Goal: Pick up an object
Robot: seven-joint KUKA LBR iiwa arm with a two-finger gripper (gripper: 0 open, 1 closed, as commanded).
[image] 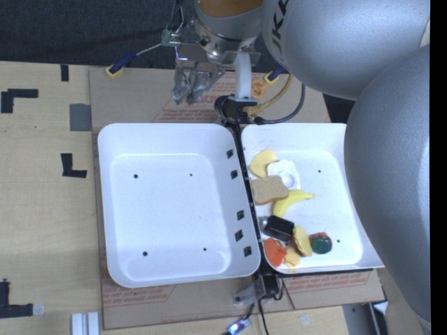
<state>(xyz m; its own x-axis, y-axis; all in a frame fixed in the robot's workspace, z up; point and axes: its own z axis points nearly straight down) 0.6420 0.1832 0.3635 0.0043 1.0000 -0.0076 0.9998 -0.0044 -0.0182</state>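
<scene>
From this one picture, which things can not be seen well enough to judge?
- Pincer, camera view: small and blurred above the bins, so its opening and any load stay unclear.
- Right bin: the grey arm covers its right rim and far corner.
- Black item: wedged among the toy foods, too small to identify.
- Orange piece: partly under its neighbours.

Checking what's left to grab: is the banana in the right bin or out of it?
In. The banana lies inside the right bin, touching the bread slice, among other toy food.
</scene>
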